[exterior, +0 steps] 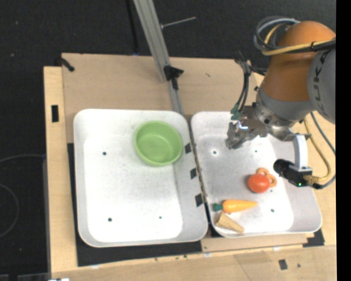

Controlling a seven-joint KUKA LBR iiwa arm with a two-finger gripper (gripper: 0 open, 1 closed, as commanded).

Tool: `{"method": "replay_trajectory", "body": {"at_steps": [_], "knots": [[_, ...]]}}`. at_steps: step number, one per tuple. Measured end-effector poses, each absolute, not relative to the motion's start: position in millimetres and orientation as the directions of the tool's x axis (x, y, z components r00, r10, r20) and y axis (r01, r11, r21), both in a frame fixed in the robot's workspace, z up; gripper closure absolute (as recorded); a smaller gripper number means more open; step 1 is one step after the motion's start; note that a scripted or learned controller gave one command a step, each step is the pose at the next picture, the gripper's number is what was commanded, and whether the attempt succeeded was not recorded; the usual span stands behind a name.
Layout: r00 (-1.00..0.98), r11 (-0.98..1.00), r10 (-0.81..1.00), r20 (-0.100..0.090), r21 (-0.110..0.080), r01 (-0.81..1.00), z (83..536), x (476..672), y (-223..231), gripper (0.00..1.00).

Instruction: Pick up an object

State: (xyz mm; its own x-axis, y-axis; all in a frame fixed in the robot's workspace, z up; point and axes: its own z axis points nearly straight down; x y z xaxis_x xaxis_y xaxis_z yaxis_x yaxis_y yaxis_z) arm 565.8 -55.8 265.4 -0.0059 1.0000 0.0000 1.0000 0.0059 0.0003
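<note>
My gripper (236, 138) hangs over the upper middle of the right bin (222, 168), its dark fingers pointing down; nothing shows between them. Lower right of it, a red-orange tomato-like toy (258, 182) lies on the bin floor. An orange carrot (238, 205) with a green stub lies near the bin's front edge. Just below the carrot rests a tan wedge (229, 222). A green bowl (158, 143) sits upright in the top right part of the left bin (117, 204).
A grey metal post (155, 37) slants from the top down to the gap between the bins. A black cable clip (293, 173) hangs off the arm over the right bin's right side. The bench's cardboard edge (55, 157) borders the bins.
</note>
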Motion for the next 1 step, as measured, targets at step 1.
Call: {"method": "replay_trajectory", "body": {"at_steps": [1], "knots": [[-0.008, 0.008, 1.000, 0.001, 0.001, 1.000, 261.6, 561.6, 6.0, 1.00]]}}
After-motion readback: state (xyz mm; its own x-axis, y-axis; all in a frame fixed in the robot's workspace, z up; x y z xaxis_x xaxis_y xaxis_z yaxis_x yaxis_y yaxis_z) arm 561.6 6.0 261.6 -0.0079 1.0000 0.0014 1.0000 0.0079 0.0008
